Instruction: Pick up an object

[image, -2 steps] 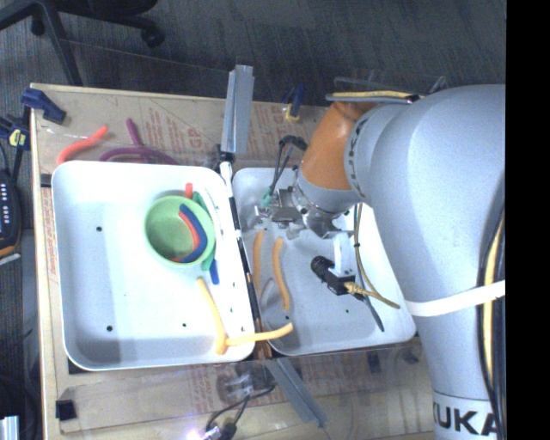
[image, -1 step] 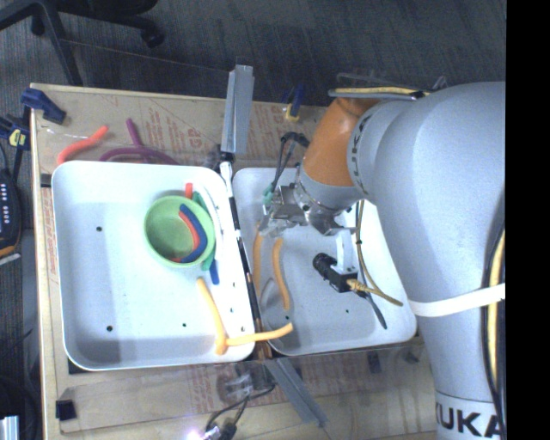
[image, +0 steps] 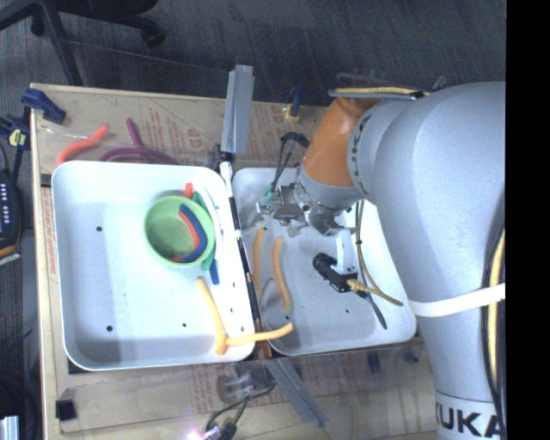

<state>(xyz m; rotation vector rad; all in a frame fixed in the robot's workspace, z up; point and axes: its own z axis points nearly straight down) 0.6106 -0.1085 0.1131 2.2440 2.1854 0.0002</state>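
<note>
A pale bench [image: 146,112] stands on dark carpet [image: 387,34], with the wheeled foot of an office chair [image: 103,17] beyond its far left corner. Behind the left white bin [image: 112,326] an orange-red strip [image: 82,144] and a purple tube [image: 142,155] lie on the bench, near a blue clamp [image: 41,103] at the corner. A grey metal bar [image: 237,107] stands at the far edge, between the two bins.

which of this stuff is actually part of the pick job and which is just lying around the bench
Job: gripper over the right bin; two orange sticks in that bin; green bowl in the left bin; yellow tube across both bins' rims.

Lying about, on the bench outside the bins: orange tool; purple cable; blue clamp.
</note>
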